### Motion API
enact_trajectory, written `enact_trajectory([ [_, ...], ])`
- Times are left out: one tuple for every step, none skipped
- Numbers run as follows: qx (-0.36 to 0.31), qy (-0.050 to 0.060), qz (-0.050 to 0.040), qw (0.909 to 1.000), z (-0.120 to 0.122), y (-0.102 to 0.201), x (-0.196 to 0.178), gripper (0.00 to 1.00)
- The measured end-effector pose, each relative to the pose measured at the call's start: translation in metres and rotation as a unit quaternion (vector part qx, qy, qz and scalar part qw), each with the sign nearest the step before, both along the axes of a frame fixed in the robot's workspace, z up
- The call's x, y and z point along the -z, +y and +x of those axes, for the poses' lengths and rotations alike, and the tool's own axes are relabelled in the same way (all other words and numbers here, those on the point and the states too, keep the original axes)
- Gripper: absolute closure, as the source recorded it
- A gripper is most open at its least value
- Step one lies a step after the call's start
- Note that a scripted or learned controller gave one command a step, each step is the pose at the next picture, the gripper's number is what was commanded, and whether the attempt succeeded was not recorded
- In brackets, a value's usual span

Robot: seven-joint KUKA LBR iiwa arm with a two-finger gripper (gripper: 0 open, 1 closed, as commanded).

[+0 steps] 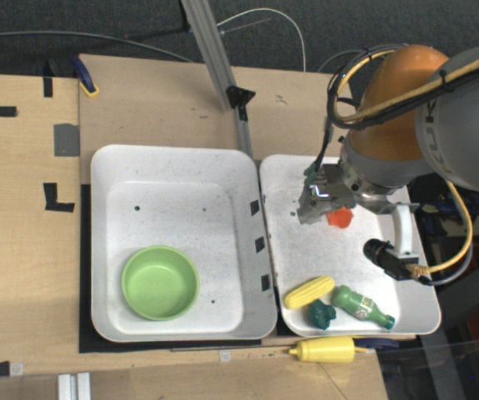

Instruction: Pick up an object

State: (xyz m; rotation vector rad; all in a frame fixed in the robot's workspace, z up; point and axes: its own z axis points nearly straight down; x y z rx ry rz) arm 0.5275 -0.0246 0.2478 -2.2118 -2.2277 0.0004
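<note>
My gripper (316, 205) hangs low over the upper middle of the right bin (285, 248). A small red-orange object (340, 218) lies right beside it, partly hidden by the wrist. Near the bin's front edge lie a yellow corn cob (308, 292), a dark green small piece (321, 313) and a green bottle (362, 306). The left bin (172, 173) holds a light green bowl (161, 282) at its front left.
A yellow object (326, 350) rests on the bench just in front of the right bin. A metal pole (214, 44) slants down to the gap between the bins. Cables loop around the arm at the right.
</note>
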Motion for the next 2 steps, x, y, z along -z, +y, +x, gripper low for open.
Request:
enact_trajectory([
  [0.0,0.001,-0.0002,1.0,0.001,0.058,0.016,1.0],
  [0.0,0.0,-0.0001,1.0,0.003,0.11,0.008,1.0],
])
